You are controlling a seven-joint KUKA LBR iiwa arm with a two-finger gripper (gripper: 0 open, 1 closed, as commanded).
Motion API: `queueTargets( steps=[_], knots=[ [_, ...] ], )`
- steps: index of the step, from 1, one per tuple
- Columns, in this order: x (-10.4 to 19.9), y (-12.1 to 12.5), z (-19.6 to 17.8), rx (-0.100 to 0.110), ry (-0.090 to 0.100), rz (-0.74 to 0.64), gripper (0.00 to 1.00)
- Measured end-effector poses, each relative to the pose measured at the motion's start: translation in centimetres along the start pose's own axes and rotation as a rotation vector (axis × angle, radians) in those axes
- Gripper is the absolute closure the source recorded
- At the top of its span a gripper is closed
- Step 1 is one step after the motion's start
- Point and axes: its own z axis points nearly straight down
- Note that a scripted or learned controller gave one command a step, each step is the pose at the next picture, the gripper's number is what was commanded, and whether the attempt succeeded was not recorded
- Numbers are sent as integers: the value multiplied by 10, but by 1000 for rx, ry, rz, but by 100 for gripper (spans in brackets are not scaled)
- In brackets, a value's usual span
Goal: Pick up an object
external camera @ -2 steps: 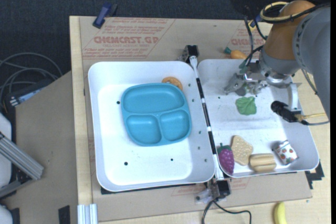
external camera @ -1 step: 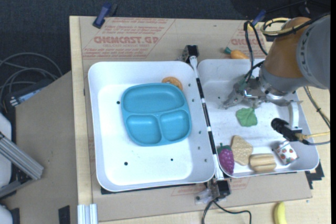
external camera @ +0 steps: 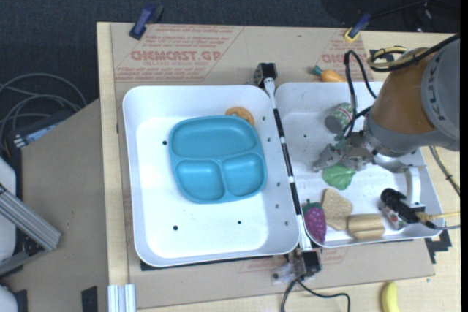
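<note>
**Left bin** (external camera: pixel 139 179): one blue three-compartment tray (external camera: pixel 217 157), lying flat at centre. An orange-brown ring (external camera: pixel 239 114) rests against the tray's rim at 1 o'clock.

**Right bin** (external camera: pixel 306 129):
- The gripper (external camera: pixel 338 156) is low over the middle; whether it is apart or together cannot be told.
- A green piece (external camera: pixel 338 176) lies just beside the gripper at 6 o'clock.
- A small grey-green can (external camera: pixel 341 115) is near the gripper at 12 o'clock.
- In the bin's 7 o'clock corner lies a purple piece (external camera: pixel 315 221).
- A tan slice (external camera: pixel 337 205) touches the purple piece at 2 o'clock.
- A tan block (external camera: pixel 365 226) lies beside the slice at 4 o'clock.

**Desk** (external camera: pixel 183 55): an orange piece (external camera: pixel 330 74) lies outside the right bin at 12 o'clock.
</note>
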Motion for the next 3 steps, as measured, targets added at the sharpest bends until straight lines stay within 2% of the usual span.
queueTargets(
  steps=[1,2,3],
  knots=[
    [0,1,-10,-3,-1,0,100],
    [-42,-67,-69,-1,-1,1,100],
    [-50,-51,-70,-4,-2,0,100]
  ],
)
